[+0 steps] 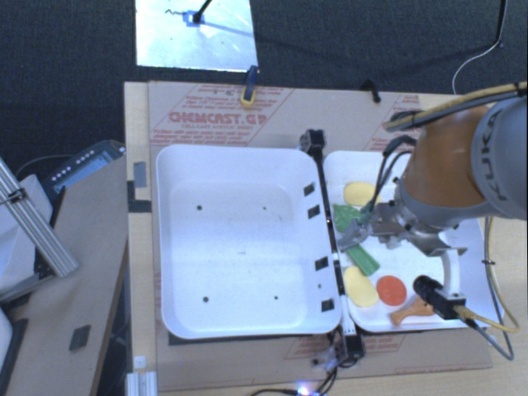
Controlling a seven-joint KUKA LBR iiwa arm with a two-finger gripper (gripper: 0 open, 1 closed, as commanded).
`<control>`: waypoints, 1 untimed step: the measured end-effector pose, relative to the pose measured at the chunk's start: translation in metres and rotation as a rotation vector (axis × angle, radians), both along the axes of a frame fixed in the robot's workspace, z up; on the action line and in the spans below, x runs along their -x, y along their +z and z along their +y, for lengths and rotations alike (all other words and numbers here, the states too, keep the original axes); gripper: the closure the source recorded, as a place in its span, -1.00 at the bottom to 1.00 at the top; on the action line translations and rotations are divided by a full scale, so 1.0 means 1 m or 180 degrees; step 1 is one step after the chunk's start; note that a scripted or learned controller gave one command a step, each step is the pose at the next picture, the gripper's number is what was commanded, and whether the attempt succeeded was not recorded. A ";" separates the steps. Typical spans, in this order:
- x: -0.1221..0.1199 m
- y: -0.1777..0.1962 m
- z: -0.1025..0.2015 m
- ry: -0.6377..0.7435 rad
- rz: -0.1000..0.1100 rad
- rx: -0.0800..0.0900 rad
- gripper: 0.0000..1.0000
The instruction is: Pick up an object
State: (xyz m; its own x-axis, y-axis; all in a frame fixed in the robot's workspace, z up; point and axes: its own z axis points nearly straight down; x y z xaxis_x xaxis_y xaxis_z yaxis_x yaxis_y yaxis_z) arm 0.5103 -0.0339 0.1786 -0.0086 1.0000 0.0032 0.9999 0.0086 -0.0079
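Observation:
The right bin (pixel 467 246) holds several small items. A yellow round piece (pixel 358 193) lies near its far left corner. Below it are a green piece (pixel 345 216) and a green bar (pixel 363 261). Toward the front lie a yellow lump (pixel 360 286), a red disc (pixel 392 289) and an orange-brown piece (pixel 410 311). My gripper (pixel 355 234) hangs low over the left side of this bin, right between the two green pieces and close to the divider. The grey and orange arm (pixel 450 167) covers the middle of the bin behind it.
The left bin (pixel 239 152) sits beside it, with black clips (pixel 314 212) along the shared edge. A cable (pixel 487 320) trails from a black part (pixel 437 295) at the front right. A reflective sheet (pixel 195 23) lies beyond the bench.

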 end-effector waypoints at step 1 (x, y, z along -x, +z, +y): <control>-0.002 0.016 -0.004 -0.0018 -0.0037 0.0010 1.00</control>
State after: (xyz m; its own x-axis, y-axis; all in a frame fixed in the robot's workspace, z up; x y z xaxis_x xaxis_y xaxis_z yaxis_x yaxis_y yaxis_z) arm 0.5125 -0.0380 0.1951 -0.0028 1.0000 -0.0001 1.0000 0.0028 0.0036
